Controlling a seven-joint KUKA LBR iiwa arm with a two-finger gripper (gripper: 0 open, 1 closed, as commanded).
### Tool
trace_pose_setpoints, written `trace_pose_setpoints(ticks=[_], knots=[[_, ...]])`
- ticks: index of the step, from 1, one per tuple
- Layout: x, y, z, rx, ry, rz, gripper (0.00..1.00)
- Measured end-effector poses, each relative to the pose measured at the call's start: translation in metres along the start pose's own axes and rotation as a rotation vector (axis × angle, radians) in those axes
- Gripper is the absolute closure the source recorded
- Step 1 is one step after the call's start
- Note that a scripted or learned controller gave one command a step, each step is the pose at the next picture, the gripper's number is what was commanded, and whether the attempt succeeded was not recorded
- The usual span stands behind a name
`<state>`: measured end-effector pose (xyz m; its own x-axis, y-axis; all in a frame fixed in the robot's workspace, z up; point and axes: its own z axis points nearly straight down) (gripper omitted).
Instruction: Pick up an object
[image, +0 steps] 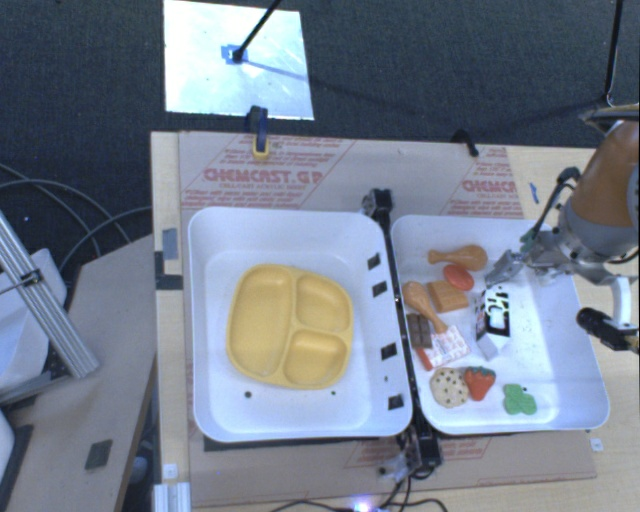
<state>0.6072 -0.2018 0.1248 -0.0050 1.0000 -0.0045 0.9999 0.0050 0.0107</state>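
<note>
Two shallow white bins sit side by side on a bench (470, 170) covered with printed cardboard. In the left bin (215, 400) lies a yellow divided plate (291, 326) with three compartments, roughly centred. The right bin (575, 390) holds a scatter of toy food along its left and middle: a brown drumstick (459, 257) near the top, a red-orange round piece (459, 277) just below it, a second drumstick (422, 303) lying at a slant further left, a tan block (450, 297) beside it, a brown bar (419, 330) near the bin's left wall, a white and red packet (447, 345), a black and white carton (493, 320) in the middle, a chocolate chip cookie (449, 387), a strawberry (480, 381) touching the cookie's right side, and a green piece (518, 399) near the bottom. The grey and orange arm (610, 190) reaches in from the right over the upper part of the right bin. Its gripper (503, 268) hangs just above the carton, near the top drumstick, with nothing visible between its fingers; whether they are spread or pressed together cannot be told.
</note>
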Motion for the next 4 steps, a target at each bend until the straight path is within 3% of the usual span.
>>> trace_pose_setpoints(ticks=[1,2,3,4], knots=[[0.039,0.066,-0.014,0.0,0.003,-0.005,0.0],[0.012,-0.02,0.043,0.019,0.005,0.009,0.0],[0.019,-0.126,0.04,0.019,0.007,0.009,0.0],[0.126,-0.101,0.039,0.009,0.01,-0.009,0.0]])
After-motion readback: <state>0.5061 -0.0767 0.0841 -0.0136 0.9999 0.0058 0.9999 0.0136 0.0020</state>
